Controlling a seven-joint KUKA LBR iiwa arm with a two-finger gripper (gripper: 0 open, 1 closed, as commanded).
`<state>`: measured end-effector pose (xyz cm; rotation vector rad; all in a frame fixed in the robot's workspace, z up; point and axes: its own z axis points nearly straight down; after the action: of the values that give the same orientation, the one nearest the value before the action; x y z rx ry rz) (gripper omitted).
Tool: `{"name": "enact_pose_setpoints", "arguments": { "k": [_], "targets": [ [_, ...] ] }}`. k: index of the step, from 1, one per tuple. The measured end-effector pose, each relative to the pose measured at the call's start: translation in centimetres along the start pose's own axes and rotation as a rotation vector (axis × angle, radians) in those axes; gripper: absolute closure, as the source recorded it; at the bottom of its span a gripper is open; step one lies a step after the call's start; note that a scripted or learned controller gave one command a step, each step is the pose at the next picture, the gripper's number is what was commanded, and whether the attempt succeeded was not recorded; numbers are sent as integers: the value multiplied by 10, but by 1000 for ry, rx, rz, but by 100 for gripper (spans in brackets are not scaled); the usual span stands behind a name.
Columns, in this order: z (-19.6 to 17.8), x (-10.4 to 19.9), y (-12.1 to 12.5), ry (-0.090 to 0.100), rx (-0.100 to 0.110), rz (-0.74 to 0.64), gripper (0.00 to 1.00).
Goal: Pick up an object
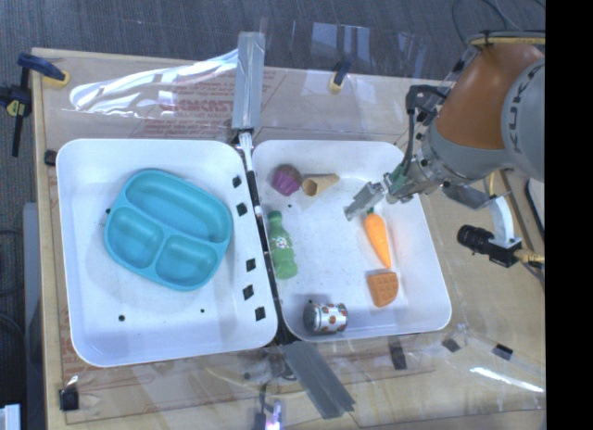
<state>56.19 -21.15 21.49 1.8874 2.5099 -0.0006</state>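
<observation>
My gripper (365,202) hangs over the right bin (426,233), just above the top end of an orange carrot (377,238) that lies along the bin's right side. Nothing shows in its grasp. Below the carrot lies an orange waffle-like piece (383,287). A purple ice-cream scoop with a tan cone (302,181) lies at the back of the bin, left of the gripper. A green bottle (281,246) lies along the left wall, and a metal can (325,317) rests at the front.
The left bin (83,308) holds a blue divided plate (169,228). A crumpled clear plastic sheet (157,85) lies on the bench behind that bin. The arm's orange band and grey wrist (482,113) rise over the right bin's far right corner.
</observation>
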Motion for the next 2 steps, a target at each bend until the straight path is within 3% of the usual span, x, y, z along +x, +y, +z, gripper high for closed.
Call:
{"name": "enact_pose_setpoints", "arguments": {
  "k": [1, 2],
  "targets": [
    [123, 9, -22, 2, 3, 40, 0],
    [50, -11, 44, 1, 1, 46, 0]
  ]
}}
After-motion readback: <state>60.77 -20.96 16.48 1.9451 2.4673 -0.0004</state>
